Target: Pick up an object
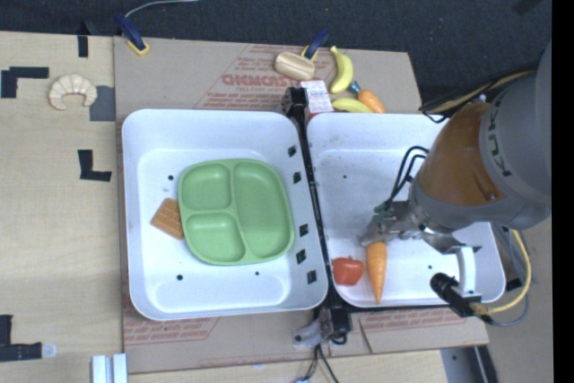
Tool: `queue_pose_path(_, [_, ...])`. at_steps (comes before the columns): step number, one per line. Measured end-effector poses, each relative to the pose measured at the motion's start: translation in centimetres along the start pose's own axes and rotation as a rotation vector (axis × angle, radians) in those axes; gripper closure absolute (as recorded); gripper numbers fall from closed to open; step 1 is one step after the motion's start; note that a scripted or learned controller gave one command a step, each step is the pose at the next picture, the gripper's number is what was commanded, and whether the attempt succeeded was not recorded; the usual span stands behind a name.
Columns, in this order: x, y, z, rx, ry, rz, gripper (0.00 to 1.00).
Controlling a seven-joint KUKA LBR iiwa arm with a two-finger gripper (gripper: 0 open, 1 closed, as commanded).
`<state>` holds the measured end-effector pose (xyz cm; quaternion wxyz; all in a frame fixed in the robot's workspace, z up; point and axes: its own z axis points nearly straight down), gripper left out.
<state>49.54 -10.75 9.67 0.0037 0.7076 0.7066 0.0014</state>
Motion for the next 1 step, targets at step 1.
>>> queue_pose_path(1, [5.49,-1.11,-8.75,0.009,0.004,-0.003,1.0])
